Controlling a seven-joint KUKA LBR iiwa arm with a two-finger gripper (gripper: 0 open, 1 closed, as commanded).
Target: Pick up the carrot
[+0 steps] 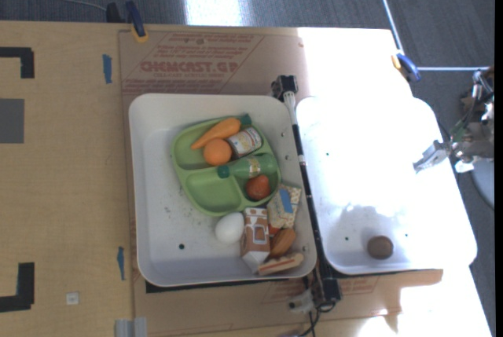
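Claw (pixel 440 153) at right bin's (pixel 346 139) right rim; its state: cannot tell. Brown ball (pixel 380 247) in that bin's near corner. Carrot (pixel 217 132) well apart, on green tray (pixel 206 191) in left bin (pixel 153 194), beside orange (pixel 218 152).

The grey robot arm (pixel 477 123) is cut off by the right edge, its gripper too small and blurred to read. The right white plastic bin (pixel 424 131) is washed out by glare. The small jar's (pixel 245 141) label is illegible.
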